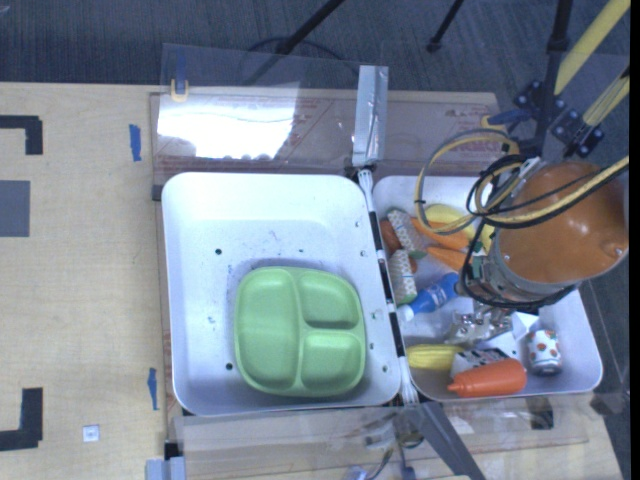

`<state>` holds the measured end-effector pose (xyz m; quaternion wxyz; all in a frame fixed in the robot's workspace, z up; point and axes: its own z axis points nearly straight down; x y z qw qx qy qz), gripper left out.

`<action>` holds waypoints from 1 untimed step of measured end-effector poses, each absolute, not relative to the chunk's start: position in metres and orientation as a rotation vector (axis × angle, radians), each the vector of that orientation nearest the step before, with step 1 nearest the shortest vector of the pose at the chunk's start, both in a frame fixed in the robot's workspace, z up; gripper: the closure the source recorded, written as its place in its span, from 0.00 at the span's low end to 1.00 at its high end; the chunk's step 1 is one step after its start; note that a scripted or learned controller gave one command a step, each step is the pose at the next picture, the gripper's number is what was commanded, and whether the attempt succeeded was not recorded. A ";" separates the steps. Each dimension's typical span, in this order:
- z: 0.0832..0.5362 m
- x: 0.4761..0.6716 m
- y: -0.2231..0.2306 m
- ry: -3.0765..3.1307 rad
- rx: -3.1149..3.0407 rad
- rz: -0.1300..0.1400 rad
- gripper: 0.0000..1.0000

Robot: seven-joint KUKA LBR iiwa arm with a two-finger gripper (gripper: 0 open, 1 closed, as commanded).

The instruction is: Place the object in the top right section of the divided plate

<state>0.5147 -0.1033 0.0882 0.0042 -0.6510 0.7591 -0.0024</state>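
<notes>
Gripper (478, 326) hangs low over the right bin (585, 368) clutter, can't tell if it's apart or together, w/ no obj seen in it, so the risk is a miss or snagging 2 items while the green divided plate (298, 330) waits in the left bin (200, 228).

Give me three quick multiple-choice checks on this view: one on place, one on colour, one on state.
1. Where does the divided plate lie?
A. left bin
B. right bin
C. bare bench

2. What colour is the plate?
A. orange
B. green
C. blue

3. What is the state of the plate's top right section?
A. holds a bottle
B. holds a carrot
C. nothing in it

Answers: 1 A, it lies in the left bin, toward its near edge. 2 B, it is light green all over. 3 C, bare green shows there, and the claw hangs over the right bin.
</notes>
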 end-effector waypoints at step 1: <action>0.092 0.483 -0.096 2.380 -2.041 -0.003 1.00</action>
